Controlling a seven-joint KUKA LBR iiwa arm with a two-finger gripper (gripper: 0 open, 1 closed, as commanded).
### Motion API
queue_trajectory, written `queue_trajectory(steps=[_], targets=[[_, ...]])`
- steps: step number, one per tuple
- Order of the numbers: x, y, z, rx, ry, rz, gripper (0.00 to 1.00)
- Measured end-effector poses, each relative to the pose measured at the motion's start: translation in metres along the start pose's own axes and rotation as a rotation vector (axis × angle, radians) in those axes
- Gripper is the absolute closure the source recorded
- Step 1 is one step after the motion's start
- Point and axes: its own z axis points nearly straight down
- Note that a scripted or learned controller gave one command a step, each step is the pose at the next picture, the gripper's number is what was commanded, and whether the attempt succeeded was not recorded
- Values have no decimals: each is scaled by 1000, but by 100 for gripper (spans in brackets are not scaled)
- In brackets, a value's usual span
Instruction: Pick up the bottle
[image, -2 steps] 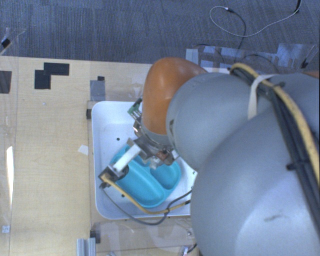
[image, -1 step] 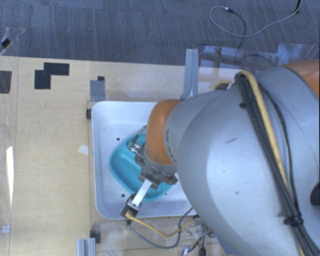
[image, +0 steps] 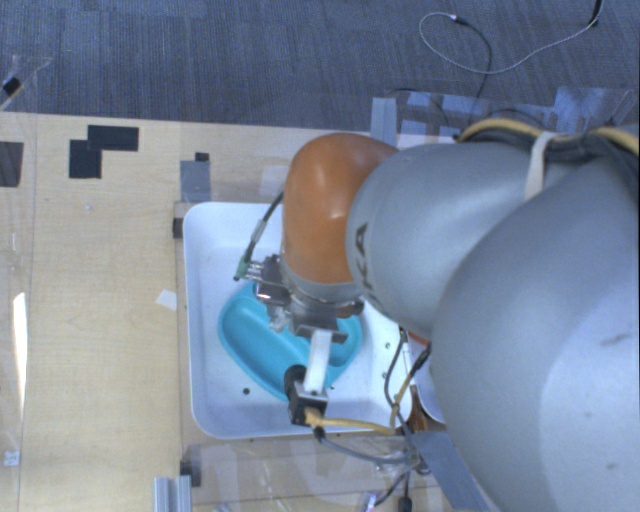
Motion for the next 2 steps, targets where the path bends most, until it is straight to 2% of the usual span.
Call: queue_trajectory(steps=[1, 2], targets=[[12, -10, 23, 3, -3, 269, 100], [-46, 28, -16, -1, 0, 81, 100]])
